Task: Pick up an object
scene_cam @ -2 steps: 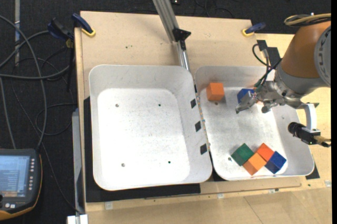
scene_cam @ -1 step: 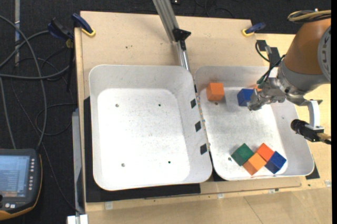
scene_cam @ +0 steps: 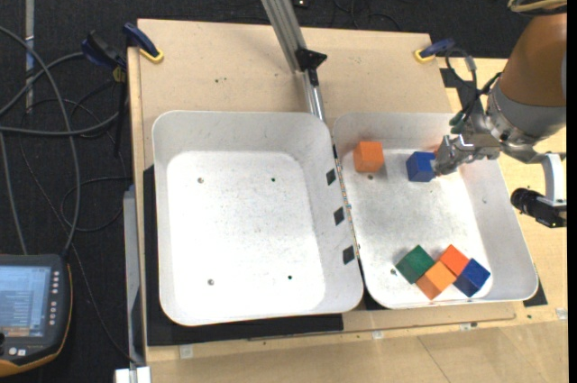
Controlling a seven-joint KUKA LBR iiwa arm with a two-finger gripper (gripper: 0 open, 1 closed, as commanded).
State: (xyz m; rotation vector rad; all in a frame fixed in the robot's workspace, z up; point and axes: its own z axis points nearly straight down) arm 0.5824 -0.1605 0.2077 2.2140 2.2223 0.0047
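Overhead, the grey robot arm with its orange band (scene_cam: 539, 57) reaches in from the right over the right-hand shallow white plastic bin (scene_cam: 505, 219), its two-finger gripper (scene_cam: 446, 158) lowered beside a small blue cube (scene_cam: 420, 167) near the bin's far side. The cube sits just to the left of the gripper tip, touching or nearly touching it; how the jaws stand, and whether they have any hold on the cube, cannot be told from this angle. An orange cube (scene_cam: 368, 157) rests a little further left. Near the front wall, a green cube (scene_cam: 416, 264), two orange blocks (scene_cam: 437, 279) and a blue block (scene_cam: 471, 278) huddle together. The left-hand white bin (scene_cam: 171, 192) lies alongside.
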